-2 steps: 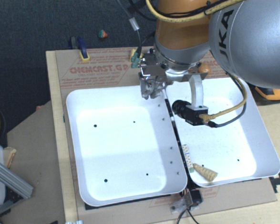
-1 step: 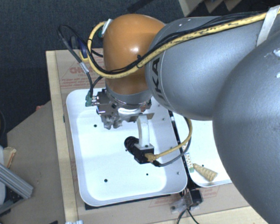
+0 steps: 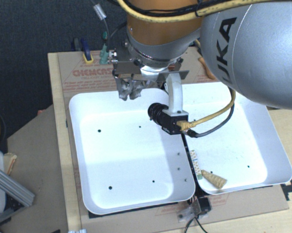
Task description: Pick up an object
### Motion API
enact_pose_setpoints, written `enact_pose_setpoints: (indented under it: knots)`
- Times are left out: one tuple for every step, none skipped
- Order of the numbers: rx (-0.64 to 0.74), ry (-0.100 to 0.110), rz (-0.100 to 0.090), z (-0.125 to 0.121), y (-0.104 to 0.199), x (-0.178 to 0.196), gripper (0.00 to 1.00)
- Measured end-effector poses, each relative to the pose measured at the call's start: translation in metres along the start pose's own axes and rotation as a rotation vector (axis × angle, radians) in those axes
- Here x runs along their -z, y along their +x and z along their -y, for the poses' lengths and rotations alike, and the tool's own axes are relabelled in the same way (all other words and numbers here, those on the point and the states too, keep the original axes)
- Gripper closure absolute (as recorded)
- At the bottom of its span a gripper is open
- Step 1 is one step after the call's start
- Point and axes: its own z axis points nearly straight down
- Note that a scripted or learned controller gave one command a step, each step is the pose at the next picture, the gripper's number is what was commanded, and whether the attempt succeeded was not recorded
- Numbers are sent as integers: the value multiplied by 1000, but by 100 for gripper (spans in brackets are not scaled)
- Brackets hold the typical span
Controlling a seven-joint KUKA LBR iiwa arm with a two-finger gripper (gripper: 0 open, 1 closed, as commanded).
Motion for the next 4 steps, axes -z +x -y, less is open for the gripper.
enact_pose_setpoints:
  knots:
    - [-4, 31, 13, 57, -1, -108, 100]
    - [-1, 8, 3, 50, 0, -14, 100]
    - [-4, 28, 13, 54, -1, -106, 100]
    - [-2, 9, 4, 41, -1, -25, 100]
